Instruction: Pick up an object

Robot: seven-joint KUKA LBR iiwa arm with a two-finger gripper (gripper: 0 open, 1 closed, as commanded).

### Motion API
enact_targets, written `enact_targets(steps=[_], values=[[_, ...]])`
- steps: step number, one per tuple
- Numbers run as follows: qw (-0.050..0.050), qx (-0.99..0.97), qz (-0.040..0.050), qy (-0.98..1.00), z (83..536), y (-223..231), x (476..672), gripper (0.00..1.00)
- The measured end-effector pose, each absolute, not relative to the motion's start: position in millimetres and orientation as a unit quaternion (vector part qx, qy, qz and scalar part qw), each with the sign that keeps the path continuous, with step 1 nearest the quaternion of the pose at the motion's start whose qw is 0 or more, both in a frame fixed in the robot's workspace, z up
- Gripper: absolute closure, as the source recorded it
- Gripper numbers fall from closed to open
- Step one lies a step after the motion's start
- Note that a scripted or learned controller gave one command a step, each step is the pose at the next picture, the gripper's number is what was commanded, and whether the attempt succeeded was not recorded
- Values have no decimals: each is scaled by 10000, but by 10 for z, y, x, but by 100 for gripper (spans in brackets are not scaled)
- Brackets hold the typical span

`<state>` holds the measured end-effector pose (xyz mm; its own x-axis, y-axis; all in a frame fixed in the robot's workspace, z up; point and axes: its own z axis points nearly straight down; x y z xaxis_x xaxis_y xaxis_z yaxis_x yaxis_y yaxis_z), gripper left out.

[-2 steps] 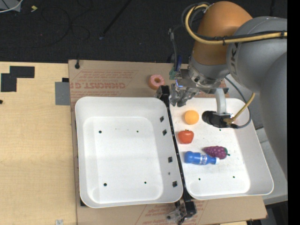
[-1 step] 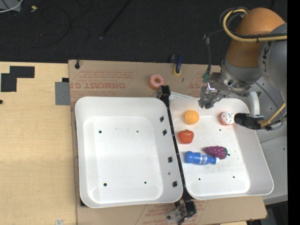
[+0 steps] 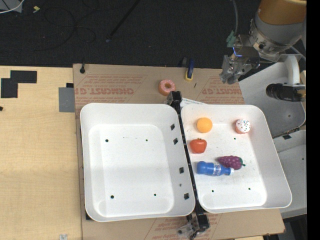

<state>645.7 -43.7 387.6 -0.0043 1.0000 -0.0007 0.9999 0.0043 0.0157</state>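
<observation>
My jaws [image 3: 231,74] hang above far edge of table, outside right white bin [image 3: 272,189]; cannot tell their state. Step: approach, nothing picked yet. Orange round ball [image 3: 204,124] sits near bin's far left corner. Next: move over it, descend.

This is a robotics lab: a grey arm [image 3: 272,21] with an orange band reaches over a desk [image 3: 35,159] where two shallow white bins [image 3: 130,115] are fixed side by side on a printed board, with loose black cables [image 3: 75,24] trailing across the dark floor behind.
</observation>
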Motion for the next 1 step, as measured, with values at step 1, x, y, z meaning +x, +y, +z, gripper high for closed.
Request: enact_targets(steps=[1], values=[[-63,7077,-53,7065,2634,-265,6235,100]])
